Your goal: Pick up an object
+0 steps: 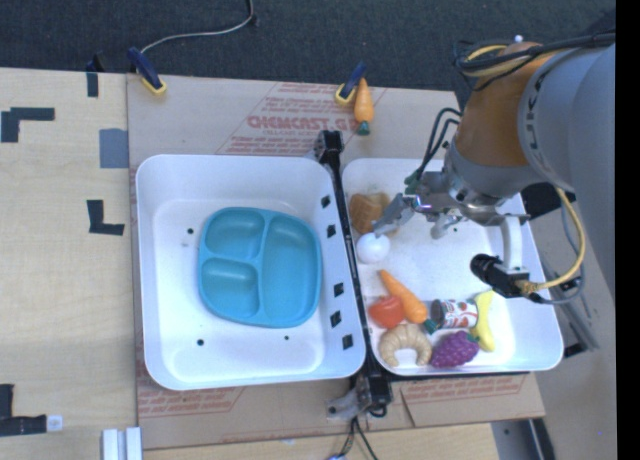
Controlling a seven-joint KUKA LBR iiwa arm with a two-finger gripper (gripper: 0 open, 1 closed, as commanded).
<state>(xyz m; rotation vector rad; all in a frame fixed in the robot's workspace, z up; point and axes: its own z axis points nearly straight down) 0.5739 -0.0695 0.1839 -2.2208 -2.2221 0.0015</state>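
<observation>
Reaching in from the right, our arm (530, 118) hung its tool (412, 205) over the right bin (545, 343), fingers spread, nothing between them, beside the brown object (366, 210).

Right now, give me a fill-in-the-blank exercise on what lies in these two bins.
1. The blue divided plate lies in the ____ bin.
2. The croissant lies right beside a bunch of purple ____.
3. The toy carrot in the right bin is coloured ____.
4. The arm's tool hangs over the ____ bin.

Missing words: left; grapes; orange; right
</observation>
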